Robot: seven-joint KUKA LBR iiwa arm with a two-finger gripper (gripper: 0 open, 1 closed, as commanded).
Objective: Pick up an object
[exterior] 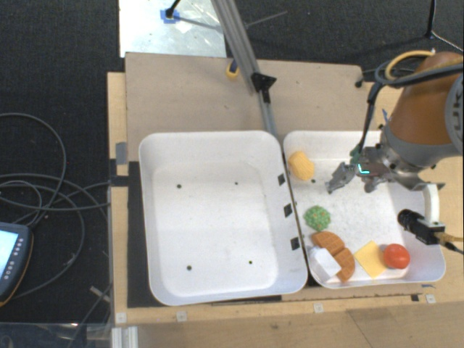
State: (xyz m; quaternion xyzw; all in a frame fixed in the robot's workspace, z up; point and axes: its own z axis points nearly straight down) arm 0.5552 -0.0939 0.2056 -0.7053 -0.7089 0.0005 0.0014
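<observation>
The pincer [354, 179] hangs over the right bin [435, 270], near its top half; its two fingers [338, 178] are spread wide, and nothing is between them.

The things to pick all lie in the right bin; the yellow lump [301, 165] is to the left of the pincer, near it, close to the wall between the two bins; the green bumpy thing [317, 217] is below the pincer and a bit left, apart from it; the brown bread piece [336, 250] sits lower still, just under the green one; a small white block [325, 262] touches the bread on its left side; the yellow wedge [370, 258] lies at the bottom of the bin, and the red tomato [396, 256] is just beside it on the right; these two are well apart from the pincer.

The arm [428, 118] comes in from the right; its big orange part is up high over the right bin's far corner, and the grey wrist bends down and left to the pincer; a little blue light glows on the wrist.

The left bin [156, 194] sits beside the right one on the desk [188, 93]; a grey pole [239, 31] leans across the top of the desk.
</observation>
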